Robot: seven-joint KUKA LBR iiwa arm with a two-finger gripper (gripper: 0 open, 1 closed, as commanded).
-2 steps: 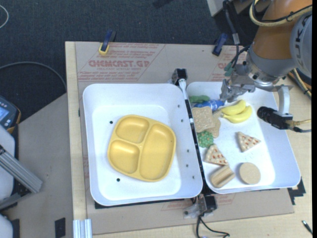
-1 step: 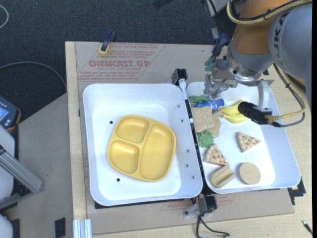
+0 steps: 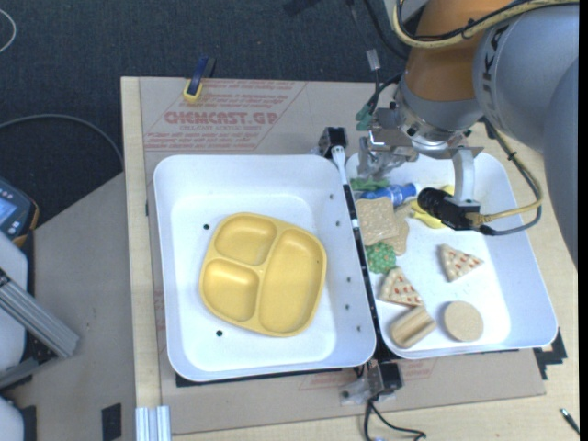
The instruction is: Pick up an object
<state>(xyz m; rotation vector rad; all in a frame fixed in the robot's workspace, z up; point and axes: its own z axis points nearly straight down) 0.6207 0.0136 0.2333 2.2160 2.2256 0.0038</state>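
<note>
Over the right bin (image 3: 514,274), the arm (image 3: 478,44) points its gripper (image 3: 381,159) straight down.

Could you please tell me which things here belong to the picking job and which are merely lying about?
Job:
hand
right bin
toast slice
pizza slices
bread roll
round cracker

Lying about:
yellow divided plate
left bin
yellow clip

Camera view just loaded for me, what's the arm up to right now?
The arm's gripper is down at the far left corner of the right bin, over a cluster with a blue item and a tan cracker-like piece. Nothing is visibly held. Pizza-slice toys, a round biscuit and a bread roll lie nearer the camera. The left bin holds a yellow divided plate.
</note>
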